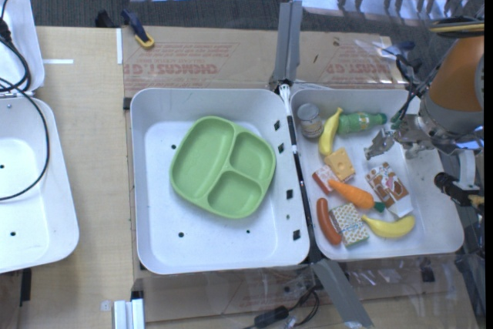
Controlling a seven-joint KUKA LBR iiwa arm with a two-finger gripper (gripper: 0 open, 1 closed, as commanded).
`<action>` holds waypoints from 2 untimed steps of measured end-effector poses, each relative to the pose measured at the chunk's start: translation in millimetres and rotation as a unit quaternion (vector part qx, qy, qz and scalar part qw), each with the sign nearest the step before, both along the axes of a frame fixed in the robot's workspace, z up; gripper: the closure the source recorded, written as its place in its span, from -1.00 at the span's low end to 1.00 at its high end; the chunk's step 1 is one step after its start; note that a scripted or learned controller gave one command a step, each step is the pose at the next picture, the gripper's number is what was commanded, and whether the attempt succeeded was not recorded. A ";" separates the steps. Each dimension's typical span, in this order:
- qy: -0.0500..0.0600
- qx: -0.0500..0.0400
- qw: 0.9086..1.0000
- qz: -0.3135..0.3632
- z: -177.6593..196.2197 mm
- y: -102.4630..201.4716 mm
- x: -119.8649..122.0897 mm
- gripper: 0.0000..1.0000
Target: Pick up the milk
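Observation:
The milk (387, 187) is a small white carton with red-brown print. It lies flat in the right bin (451, 239), right of the carrot (354, 194) and behind a yellow banana (390, 226). My gripper (380, 146) reaches in from the right over the back half of this bin. It sits just behind the carton and right of the green bottle (360, 121). Nothing hangs from it.
The right bin also holds a tin can (309, 119), a second banana (330, 132), a cheese wedge (340, 164), a red sausage (328, 221) and a patterned box (351, 224). A green divided plate (223, 166) lies in the left bin (146, 189).

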State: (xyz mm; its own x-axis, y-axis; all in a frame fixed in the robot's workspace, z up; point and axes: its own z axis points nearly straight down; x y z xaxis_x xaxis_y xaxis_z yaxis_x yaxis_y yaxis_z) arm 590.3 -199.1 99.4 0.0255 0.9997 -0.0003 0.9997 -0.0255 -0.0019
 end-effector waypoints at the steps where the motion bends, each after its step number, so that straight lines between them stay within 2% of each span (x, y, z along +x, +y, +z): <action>1: 0.000 0.001 1.000 0.005 -7.6 -3.1 -61.7 -1.00; 2: -0.001 0.000 1.000 -0.015 -7.6 -2.0 -112.8 -1.00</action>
State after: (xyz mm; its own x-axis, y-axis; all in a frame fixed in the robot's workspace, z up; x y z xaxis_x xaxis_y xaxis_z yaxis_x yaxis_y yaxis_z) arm 477.6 -201.0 91.8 0.0556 0.9985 0.0005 0.9985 -0.0556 -0.0005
